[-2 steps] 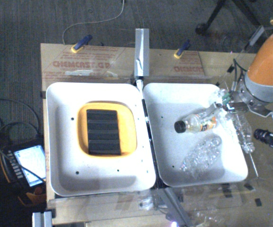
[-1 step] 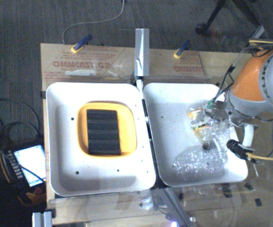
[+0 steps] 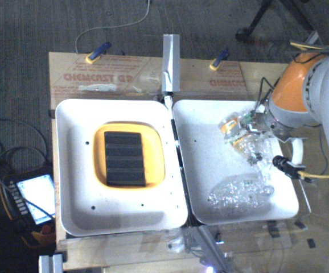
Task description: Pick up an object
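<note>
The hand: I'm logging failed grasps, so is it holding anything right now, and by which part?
Cannot be told. The hand sits low in the right bin among clear plastic packaging, but glare and clutter hide any grip.

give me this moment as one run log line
arm: over right bin | gripper: among clear wrappers | grasp: unconfirmed | left bin: yellow tray
</note>
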